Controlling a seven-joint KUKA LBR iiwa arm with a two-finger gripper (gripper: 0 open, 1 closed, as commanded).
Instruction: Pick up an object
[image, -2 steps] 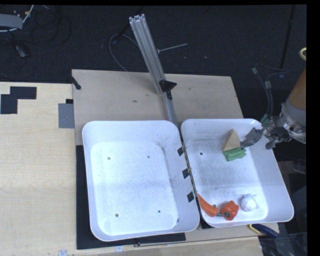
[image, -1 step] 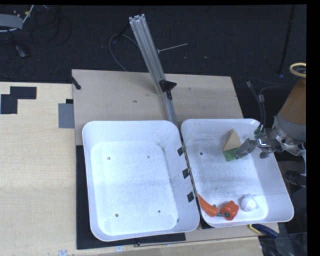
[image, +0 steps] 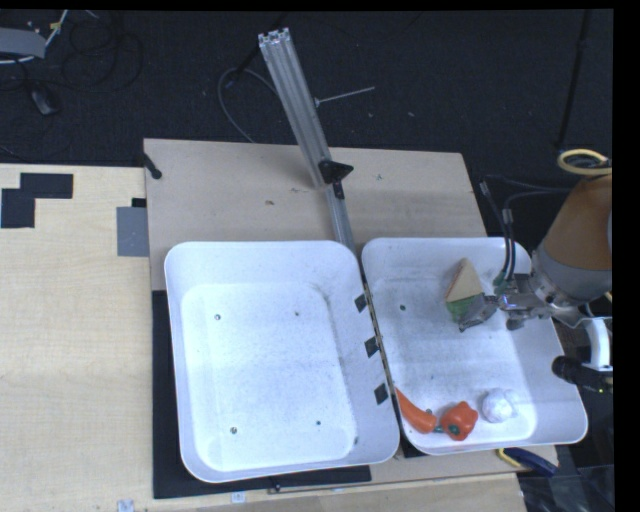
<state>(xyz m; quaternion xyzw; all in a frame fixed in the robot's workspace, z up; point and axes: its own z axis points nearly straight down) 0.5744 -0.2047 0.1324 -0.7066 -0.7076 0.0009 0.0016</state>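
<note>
In the right bin (image: 430, 350), a tan wedge-shaped object (image: 463, 281) with a dark greenish underside sits in the upper middle. My gripper (image: 485, 308) reaches in from the right and sits right against the wedge's lower right side, touching or nearly touching it. The arm's orange band (image: 585, 225) rises behind it at the right edge. Along the bin's front wall lie an orange carrot-like piece (image: 414, 413), a red pepper-like toy (image: 460, 420) and a white ball (image: 497, 406).
The left bin (image: 190, 300) stands beside the right one, joined by black clips along the shared wall. A metal rail (image: 300, 110) slants down from the back to the bins' junction. Cables lie on the dark floor behind the bench.
</note>
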